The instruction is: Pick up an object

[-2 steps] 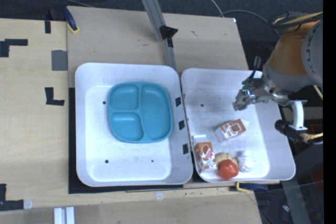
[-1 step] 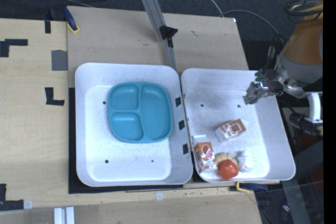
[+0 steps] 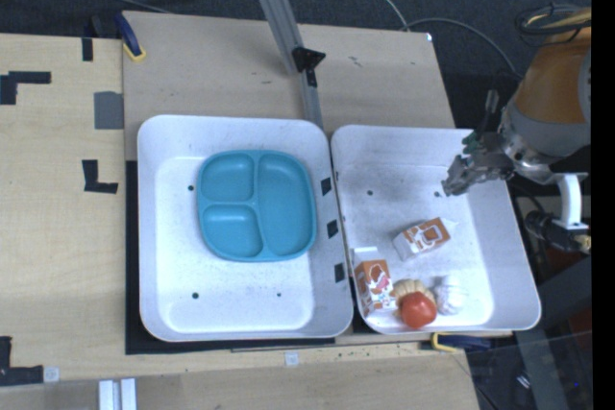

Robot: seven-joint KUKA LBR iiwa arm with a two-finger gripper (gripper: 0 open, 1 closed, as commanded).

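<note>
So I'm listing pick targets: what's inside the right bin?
The right bin holds a small carton mid-bin, and a printed packet, a red ball and a clear wrapped piece near its front edge. Whatever lies beneath these is covered.

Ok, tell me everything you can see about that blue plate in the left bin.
The blue plate is a light teal tray with rounded corners, plastic by the look of it, moulded into three compartments: two smaller ones on the left, one above the other, and a longer one down the right. It lies flat, right side up, slightly rotated, on the floor of the left bin, toward its upper middle. It touches the bin floor alone. The gripper is off in the right bin, far from it.
</note>
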